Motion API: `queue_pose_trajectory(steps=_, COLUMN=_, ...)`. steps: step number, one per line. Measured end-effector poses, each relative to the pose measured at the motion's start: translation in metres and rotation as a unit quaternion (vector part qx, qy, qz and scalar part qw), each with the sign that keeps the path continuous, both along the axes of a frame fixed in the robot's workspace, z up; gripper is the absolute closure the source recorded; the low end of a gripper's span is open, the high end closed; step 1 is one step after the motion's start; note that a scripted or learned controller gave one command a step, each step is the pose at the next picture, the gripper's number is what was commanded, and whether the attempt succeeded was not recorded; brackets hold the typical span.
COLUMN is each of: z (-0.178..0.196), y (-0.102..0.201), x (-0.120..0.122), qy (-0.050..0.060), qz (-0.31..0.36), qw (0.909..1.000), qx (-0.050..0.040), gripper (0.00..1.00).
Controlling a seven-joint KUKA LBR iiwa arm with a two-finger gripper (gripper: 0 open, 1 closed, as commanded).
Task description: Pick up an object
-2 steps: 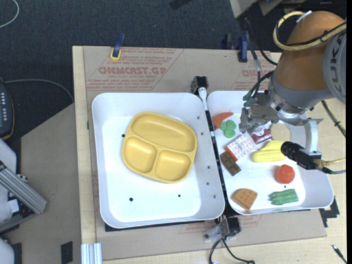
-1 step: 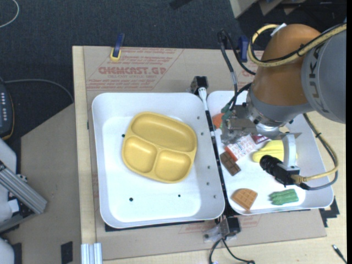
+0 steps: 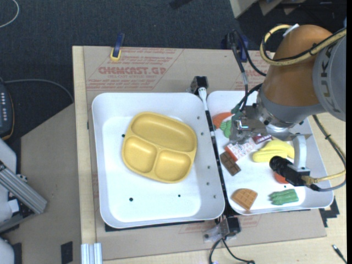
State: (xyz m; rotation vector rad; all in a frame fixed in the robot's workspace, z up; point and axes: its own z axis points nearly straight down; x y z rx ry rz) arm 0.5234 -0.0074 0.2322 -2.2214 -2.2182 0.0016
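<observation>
The tool (image 3: 240, 126), its opening state not discernible, hangs over the right bin (image 3: 308, 202), with the banana (image 3: 273, 151) just beside it, long axis running away from the divider.

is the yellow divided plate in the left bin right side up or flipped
Right side up: the yellow plate shows its three hollow compartments facing the camera.

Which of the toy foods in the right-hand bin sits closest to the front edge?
The tan waffle-patterned toy, at the front left of the right white bin. The green ridged toy lies beside it slightly farther back; the yellow banana sits higher up.
</observation>
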Motion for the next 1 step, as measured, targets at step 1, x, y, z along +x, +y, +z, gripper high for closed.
queue_pose_trajectory(steps=1, z=-0.0179, y=0.0036, x=0.0017, qy=0.001, qz=0.0, qw=1.0, qx=-0.0002, gripper=1.0)
